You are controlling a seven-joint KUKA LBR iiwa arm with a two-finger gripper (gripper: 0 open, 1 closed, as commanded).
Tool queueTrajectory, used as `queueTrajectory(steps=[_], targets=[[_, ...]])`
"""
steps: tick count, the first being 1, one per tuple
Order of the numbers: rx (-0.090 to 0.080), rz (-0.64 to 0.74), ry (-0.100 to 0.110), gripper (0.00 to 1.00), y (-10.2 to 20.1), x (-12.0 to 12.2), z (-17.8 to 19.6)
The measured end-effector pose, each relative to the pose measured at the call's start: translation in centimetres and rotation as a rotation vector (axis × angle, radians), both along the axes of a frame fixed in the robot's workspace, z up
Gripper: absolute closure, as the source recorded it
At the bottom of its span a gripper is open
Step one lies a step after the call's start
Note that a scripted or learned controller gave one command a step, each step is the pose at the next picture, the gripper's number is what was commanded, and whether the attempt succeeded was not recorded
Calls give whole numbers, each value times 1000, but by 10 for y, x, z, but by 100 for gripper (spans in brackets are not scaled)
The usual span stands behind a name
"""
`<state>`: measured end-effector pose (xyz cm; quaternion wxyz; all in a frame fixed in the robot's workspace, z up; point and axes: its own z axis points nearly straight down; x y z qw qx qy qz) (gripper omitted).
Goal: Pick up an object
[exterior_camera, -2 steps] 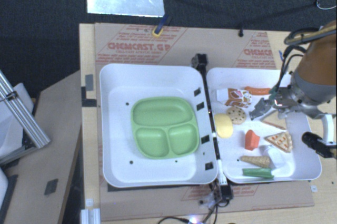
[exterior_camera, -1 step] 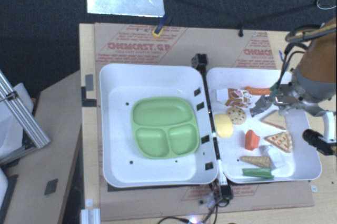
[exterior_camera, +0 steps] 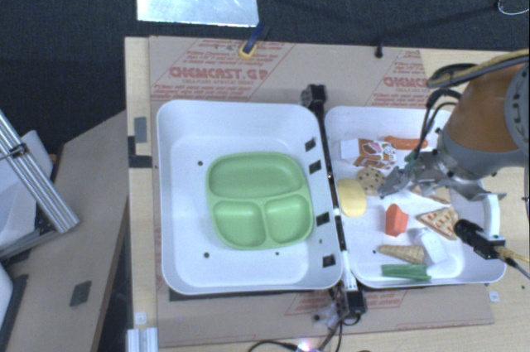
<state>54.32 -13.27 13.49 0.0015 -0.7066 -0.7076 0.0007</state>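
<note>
The right bin (exterior_camera: 348, 133) holds several toy foods. A yellow round piece (exterior_camera: 352, 197) lies at its left side, with a red block (exterior_camera: 397, 219) to the right of it. A pizza slice (exterior_camera: 438, 219), a cone (exterior_camera: 402, 252), a green bean pod (exterior_camera: 406, 270) and a white piece (exterior_camera: 431, 247) lie toward the front. A cookie (exterior_camera: 369, 176), a printed packet (exterior_camera: 374, 150) and an orange stick (exterior_camera: 407, 142) sit further back. My gripper (exterior_camera: 396, 181) hangs low over the middle of this bin, just right of the cookie and above the red block.
The left bin (exterior_camera: 178, 176) holds a green three-section plate (exterior_camera: 257, 200). A black divider with clips (exterior_camera: 325, 176) runs between the bins. The grey and orange arm (exterior_camera: 489, 127) covers the right bin's far right side.
</note>
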Motion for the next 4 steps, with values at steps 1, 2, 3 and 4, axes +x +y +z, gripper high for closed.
queueTrajectory(steps=[1, 2, 3, 4], targets=[[0, 0, 0, 0, 1, 0, -52], [-2, -1, -5, 100, 0, 1, -39], [-2, 3, -9, 100, 7, 2, 22], [-3, 3, -11, 100, -1, 11, 79]])
